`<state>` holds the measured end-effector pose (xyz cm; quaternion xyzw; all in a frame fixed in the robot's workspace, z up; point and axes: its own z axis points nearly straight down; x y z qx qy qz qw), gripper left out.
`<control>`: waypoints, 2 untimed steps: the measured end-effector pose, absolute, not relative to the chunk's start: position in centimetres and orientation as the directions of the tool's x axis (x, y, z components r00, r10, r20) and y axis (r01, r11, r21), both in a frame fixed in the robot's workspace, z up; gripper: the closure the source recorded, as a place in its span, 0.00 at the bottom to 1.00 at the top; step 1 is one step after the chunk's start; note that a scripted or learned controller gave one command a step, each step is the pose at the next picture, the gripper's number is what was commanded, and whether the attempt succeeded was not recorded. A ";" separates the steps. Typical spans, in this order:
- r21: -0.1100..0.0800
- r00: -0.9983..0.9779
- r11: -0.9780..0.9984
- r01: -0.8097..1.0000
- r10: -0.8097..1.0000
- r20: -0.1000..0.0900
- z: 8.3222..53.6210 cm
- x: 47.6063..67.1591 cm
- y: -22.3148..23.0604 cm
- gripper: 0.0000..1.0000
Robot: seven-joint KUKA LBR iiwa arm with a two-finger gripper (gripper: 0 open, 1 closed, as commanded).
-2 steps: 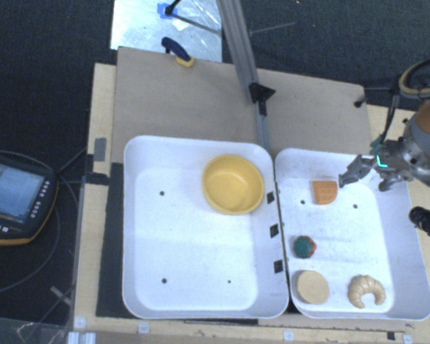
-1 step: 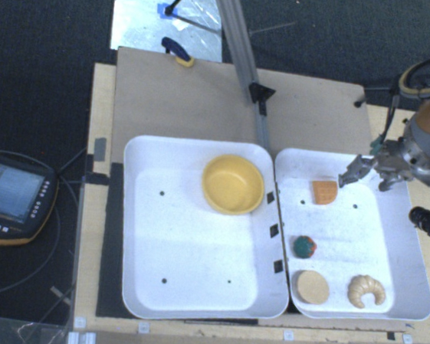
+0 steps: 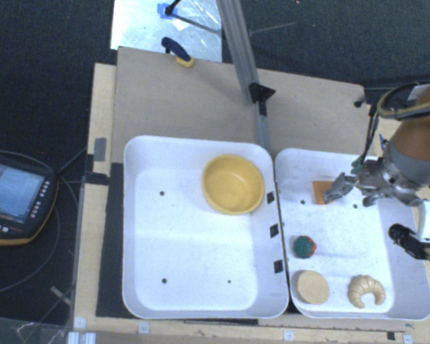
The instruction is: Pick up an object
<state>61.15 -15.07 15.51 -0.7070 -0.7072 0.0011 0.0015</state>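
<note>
Two white bins sit side by side on the bench; the left bin carries a yellow bowl near its far right corner. The right bin is entered by the arm from the right. The gripper is seen low over the bin's far half, fingers spread and nothing between them. A small orange block lies just left of the fingertips, near touching, and is judged the likeliest target. A croissant, a tan round biscuit and a green-red ball lie well apart, toward the near edge.
</note>
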 end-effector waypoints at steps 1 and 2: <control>-0.004 -0.001 0.001 1.000 1.000 0.001 9.8 60.7 -14.2 0.00; 0.001 0.000 0.000 1.000 1.000 0.000 9.0 60.8 -14.2 0.00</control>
